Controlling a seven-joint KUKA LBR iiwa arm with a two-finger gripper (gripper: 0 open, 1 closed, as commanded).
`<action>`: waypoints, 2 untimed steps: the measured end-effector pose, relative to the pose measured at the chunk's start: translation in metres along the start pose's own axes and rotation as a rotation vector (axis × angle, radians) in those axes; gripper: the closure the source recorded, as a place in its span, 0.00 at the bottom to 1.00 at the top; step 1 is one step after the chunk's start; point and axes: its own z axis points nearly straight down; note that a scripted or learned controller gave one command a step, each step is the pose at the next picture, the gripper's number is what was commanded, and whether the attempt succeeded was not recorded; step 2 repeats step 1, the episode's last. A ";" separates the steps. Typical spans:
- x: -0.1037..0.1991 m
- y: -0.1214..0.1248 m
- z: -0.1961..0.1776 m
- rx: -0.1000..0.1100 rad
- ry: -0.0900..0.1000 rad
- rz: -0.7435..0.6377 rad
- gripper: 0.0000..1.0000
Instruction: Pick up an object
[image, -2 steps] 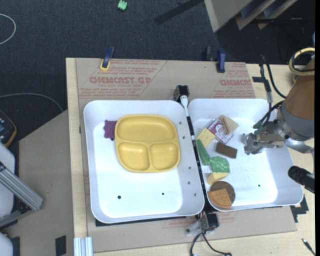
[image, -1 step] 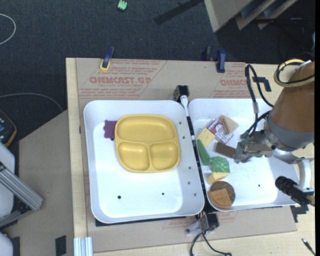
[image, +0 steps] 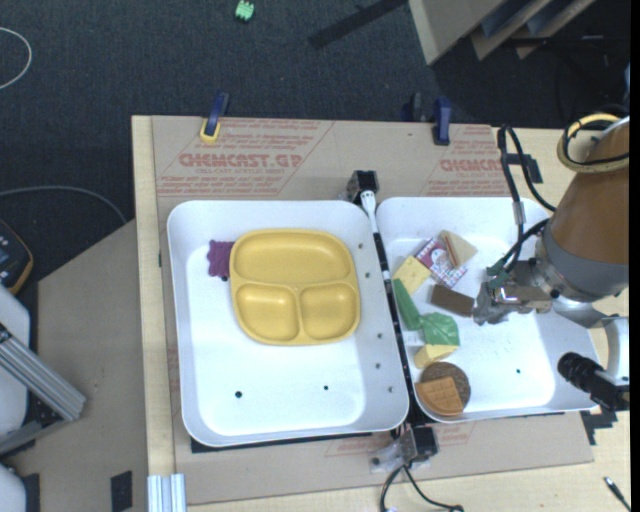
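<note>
My gripper (image: 492, 303) hangs low over the middle of the right bin (image: 520, 385), below the grey wrist and orange band. Just to its left lies a dark brown bar (image: 450, 298), close to the gripper tip; I cannot tell whether they touch. Further left are a yellow cheese wedge (image: 411, 273), a red-and-white packet (image: 437, 257) and a tan wedge (image: 461, 245). A green leafy piece (image: 436, 326) lies below the bar, with a small yellow chunk (image: 434, 353) and a round brown cookie (image: 443, 389) nearer the front edge.
The left bin (image: 290, 400) holds a yellow divided plate (image: 295, 285) with a purple item (image: 218, 258) at its left side. Cables run along the right bin's far right corner. A black part of the arm (image: 585, 372) sits at the bin's right front.
</note>
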 end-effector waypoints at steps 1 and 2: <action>0.000 0.011 -0.003 0.000 0.000 0.000 1.00; 0.000 0.011 -0.003 0.000 0.000 0.000 1.00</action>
